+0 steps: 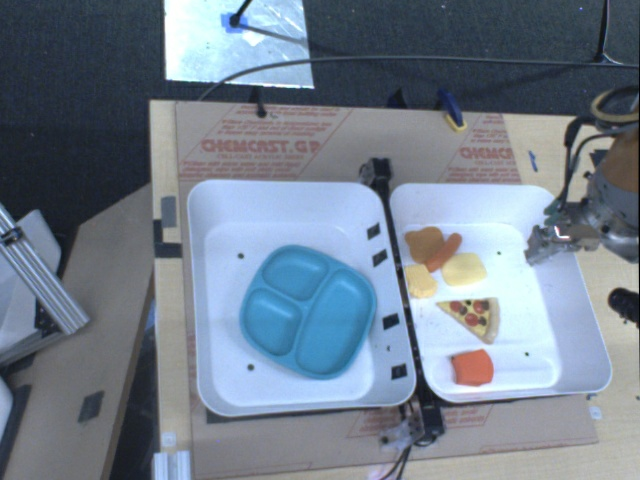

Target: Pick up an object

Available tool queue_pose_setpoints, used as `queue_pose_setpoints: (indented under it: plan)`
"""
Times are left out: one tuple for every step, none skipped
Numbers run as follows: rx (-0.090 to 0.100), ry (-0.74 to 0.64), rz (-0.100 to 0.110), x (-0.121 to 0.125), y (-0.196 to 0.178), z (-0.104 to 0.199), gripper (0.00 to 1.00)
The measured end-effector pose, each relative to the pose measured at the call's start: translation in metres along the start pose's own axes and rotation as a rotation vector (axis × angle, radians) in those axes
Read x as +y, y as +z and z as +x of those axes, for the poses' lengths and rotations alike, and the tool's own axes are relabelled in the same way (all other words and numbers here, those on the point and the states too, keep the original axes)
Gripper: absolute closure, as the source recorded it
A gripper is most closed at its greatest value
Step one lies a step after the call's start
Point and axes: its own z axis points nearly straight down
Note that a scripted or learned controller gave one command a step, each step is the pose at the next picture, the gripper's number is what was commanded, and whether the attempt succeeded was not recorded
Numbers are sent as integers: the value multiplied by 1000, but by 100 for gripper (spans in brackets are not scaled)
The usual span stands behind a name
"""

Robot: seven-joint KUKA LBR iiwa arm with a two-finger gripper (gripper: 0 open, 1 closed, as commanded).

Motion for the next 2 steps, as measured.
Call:
queue_pose_setpoints:
  plan:
    - [2,-5,0,19,8,50,100]
    - [3,-7,0,33,0,113,100]
